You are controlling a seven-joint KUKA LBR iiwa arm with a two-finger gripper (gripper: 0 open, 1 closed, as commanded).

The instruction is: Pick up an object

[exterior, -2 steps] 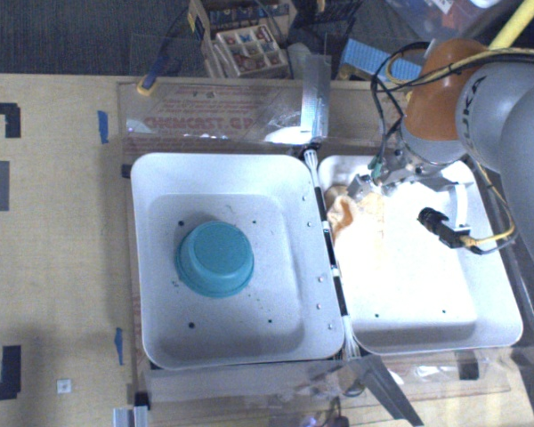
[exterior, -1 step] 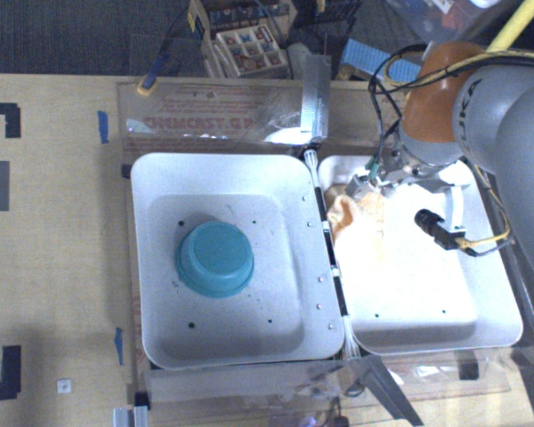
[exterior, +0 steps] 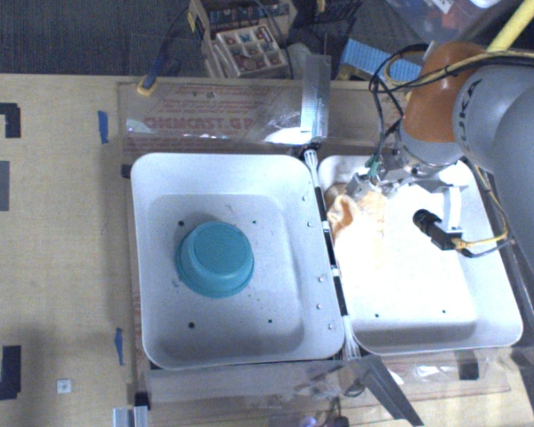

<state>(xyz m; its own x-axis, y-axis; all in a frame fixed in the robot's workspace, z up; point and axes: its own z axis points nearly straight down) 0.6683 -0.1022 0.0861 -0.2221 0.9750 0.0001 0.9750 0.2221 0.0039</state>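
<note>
A teal blue bowl (exterior: 215, 257) lies upside down in the middle of the left bin (exterior: 151, 185). In the right bin (exterior: 427, 327) a crumpled tan and orange object (exterior: 349, 213) rests against the back left corner. My gripper (exterior: 375, 181) hangs low over the back of the right bin, right at the upper edge of the tan object. Overexposure blurs the spot where the two meet, and nothing shows as held.
A black piece with a yellow cable (exterior: 434, 228) hangs from the arm over the right bin. The grey arm with its orange band (exterior: 440, 92) covers the right bin's back right corner. Clear plastic wrapping (exterior: 218, 118) lies behind the left bin.
</note>
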